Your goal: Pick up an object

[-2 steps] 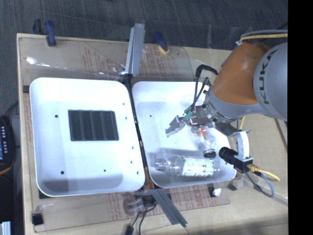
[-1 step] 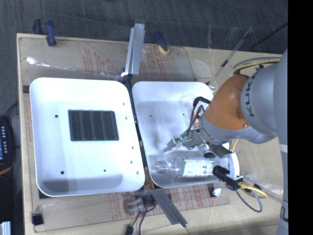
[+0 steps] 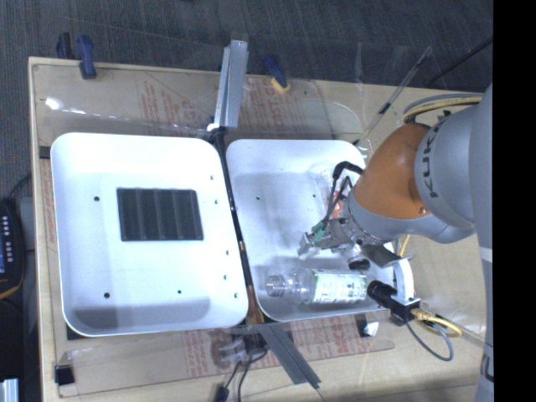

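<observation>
The arm's gripper point(image 3: 322, 239) hangs low in the right bin point(image 3: 268, 182); whether the jaws are spread or pressed together I cannot tell from here. A clear plastic bottle point(image 3: 322, 288) lies on its side just below the jaws, near the bin's front wall. This looks like the reach stage; next it needs to drop squarely over the bottle's body and clamp

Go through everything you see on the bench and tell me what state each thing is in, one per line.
Plastic bottle: lying on its side in the right bin, cap end toward the left bin.
Right bin: holds the bottle.
Left bin: dark ribbed panel lying flat inside.
Gripper: low in the right bin, just above the bottle.
</observation>
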`<state>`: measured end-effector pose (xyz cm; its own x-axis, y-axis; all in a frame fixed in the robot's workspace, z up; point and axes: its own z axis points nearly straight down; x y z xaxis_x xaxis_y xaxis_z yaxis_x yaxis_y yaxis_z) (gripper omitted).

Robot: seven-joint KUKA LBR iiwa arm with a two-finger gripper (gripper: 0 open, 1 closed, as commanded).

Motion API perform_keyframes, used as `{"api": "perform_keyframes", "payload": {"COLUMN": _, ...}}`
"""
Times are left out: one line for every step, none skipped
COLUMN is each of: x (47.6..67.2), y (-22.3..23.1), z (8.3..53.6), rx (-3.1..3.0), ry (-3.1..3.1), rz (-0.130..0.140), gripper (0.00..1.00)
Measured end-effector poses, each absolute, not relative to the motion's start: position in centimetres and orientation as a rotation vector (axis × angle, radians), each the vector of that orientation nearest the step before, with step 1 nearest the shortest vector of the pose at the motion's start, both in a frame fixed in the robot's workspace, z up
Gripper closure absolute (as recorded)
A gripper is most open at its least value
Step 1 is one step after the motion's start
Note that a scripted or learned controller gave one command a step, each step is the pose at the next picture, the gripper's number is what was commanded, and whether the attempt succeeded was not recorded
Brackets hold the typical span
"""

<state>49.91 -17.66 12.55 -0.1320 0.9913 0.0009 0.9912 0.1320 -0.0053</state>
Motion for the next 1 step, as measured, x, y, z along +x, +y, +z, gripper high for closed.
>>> {"api": "perform_keyframes", "payload": {"x": 50.92, "y": -20.85, "z": 11.65, "rx": -1.978, "ry": -2.442, "rz": 0.001, "gripper": 1.00}}
